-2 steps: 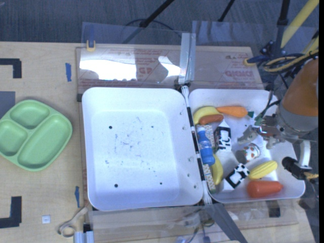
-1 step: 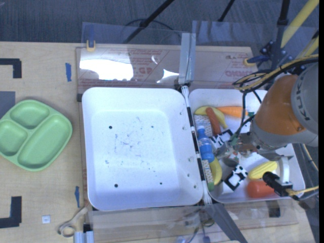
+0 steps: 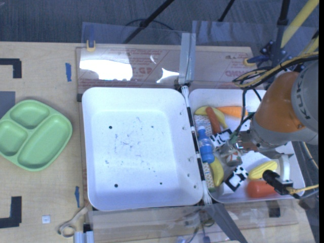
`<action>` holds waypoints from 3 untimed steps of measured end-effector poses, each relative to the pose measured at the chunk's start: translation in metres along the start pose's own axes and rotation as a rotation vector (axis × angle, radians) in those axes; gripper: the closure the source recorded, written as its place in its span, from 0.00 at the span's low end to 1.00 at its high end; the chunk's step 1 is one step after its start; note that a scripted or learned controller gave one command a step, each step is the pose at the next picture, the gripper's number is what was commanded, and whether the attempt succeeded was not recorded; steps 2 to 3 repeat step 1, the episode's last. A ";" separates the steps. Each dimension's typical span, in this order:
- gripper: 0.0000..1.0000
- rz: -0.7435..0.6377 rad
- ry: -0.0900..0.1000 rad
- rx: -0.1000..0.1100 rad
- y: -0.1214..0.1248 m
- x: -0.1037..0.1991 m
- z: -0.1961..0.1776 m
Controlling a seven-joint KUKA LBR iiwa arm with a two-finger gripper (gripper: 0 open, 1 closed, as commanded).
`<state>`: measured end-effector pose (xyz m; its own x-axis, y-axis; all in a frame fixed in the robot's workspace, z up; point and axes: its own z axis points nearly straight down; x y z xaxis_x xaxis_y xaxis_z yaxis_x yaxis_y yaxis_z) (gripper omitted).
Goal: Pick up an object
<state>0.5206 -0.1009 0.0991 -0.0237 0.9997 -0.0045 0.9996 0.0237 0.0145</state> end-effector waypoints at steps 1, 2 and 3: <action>1.00 -0.042 0.004 0.013 0.091 0.032 -0.085; 1.00 -0.042 0.004 0.013 0.091 0.032 -0.085; 1.00 -0.042 0.004 0.013 0.091 0.032 -0.085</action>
